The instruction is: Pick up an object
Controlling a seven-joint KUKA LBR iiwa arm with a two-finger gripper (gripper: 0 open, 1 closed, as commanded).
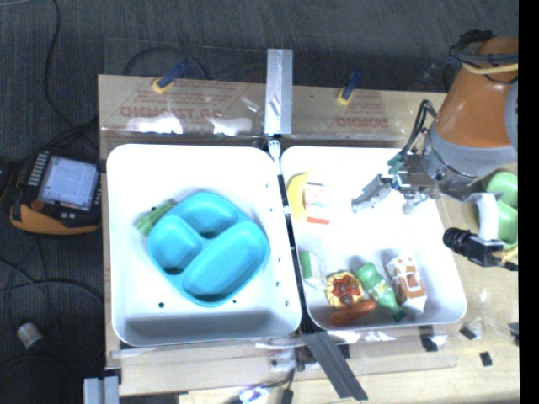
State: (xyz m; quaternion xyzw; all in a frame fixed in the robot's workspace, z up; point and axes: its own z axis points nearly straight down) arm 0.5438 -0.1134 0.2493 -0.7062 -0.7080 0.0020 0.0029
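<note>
Hovering gripper (381, 191) with fingers spread and holding nothing over right bin (438, 225), eyeing small white carton (315, 200) lying flat beside banana (296, 194) near bin's left wall, probably light and stiff, best pinched across its narrow sides.

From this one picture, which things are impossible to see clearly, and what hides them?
- Gripper, camera view: too small and blurred to judge.
- Green item in the left bin: mostly hidden under the blue tray.
- Pile of items in the right bin: overlapping; labels too small to read.
</note>
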